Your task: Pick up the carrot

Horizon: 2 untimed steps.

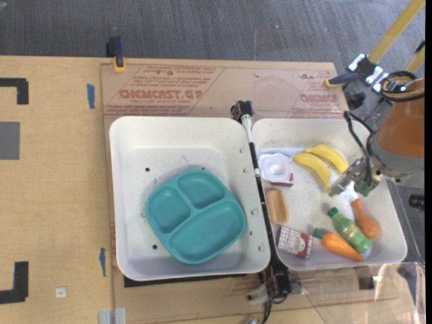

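Two white bins (128, 181) sit on a cardboard-topped bench; one teal plate (196, 216) lies far left of the gripper (352, 181), whose state I cannot tell. Two carrots (339, 246) lie just below it, touching one green bottle (349, 229), so it might seize the bottle instead

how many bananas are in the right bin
2. Both bananas lie side by side near the far middle of the right bin: one banana nearer the white cup, the other banana just beyond it. None looks hidden.
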{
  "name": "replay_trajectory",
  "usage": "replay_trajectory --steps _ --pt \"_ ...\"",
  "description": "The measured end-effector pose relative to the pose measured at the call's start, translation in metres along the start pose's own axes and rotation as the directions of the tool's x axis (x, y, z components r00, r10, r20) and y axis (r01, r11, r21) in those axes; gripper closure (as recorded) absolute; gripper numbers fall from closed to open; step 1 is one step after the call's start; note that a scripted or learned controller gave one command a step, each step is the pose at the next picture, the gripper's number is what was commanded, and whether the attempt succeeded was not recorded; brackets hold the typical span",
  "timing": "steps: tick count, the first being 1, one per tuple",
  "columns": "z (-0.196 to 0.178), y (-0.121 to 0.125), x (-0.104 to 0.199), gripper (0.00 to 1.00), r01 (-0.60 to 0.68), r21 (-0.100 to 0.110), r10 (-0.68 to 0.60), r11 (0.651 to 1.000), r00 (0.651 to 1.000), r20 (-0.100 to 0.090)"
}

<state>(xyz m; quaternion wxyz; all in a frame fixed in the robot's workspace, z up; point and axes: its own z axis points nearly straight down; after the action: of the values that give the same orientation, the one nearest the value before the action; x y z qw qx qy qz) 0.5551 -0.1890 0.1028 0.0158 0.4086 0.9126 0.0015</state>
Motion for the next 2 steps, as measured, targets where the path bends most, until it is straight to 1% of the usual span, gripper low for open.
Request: replay_trajectory --steps 1,2 --pt "0.001 0.0 0.001 0.0 0.0 0.001 0.0 1.0 1.0 -0.002" --pt "0.012 -0.019 0.045 0.0 0.489 -0.001 -0.489 0.872 0.872 -0.013"
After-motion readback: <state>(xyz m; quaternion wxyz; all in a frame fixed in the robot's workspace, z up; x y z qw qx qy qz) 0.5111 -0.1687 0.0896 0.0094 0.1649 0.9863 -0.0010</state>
